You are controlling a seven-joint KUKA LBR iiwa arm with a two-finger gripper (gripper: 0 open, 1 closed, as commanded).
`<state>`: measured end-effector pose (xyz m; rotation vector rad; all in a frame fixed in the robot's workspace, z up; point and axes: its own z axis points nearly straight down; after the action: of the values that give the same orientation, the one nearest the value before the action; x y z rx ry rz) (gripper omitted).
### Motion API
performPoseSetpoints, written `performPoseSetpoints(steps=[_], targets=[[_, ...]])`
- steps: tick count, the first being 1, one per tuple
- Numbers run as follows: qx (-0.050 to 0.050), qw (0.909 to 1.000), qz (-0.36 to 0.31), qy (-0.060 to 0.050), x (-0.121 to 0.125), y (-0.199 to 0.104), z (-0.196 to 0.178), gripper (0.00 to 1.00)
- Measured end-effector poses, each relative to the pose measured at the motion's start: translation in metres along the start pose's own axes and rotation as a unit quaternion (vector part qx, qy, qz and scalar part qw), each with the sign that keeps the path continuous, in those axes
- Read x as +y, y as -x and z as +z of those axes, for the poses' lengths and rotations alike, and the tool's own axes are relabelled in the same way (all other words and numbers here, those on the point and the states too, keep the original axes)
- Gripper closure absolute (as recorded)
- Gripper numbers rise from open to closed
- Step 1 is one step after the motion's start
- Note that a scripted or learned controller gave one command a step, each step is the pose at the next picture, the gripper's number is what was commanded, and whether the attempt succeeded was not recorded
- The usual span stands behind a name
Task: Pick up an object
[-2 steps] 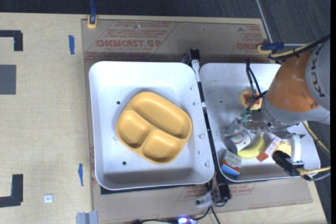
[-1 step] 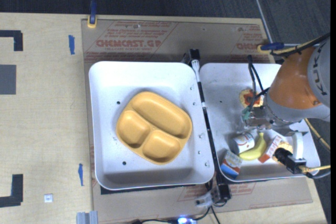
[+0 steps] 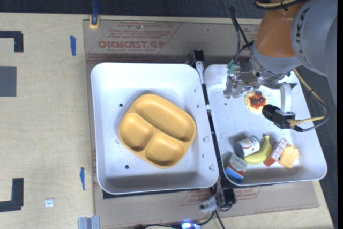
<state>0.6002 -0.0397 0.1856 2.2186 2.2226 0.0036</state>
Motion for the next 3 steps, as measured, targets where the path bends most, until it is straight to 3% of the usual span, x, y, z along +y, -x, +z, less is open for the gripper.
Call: performPoseSetpoints(steps=[1,2,3], targets=[[0.0,1.0,0.0,-0.001,-0.001,0.001,0.001,0.0],[-0.001,1.0,0.001,-0.002,-0.044,0.054,0.079,0.0],[-0.001,1.0,0.001,0.0,-0.121,0.071,0.099,0.0]])
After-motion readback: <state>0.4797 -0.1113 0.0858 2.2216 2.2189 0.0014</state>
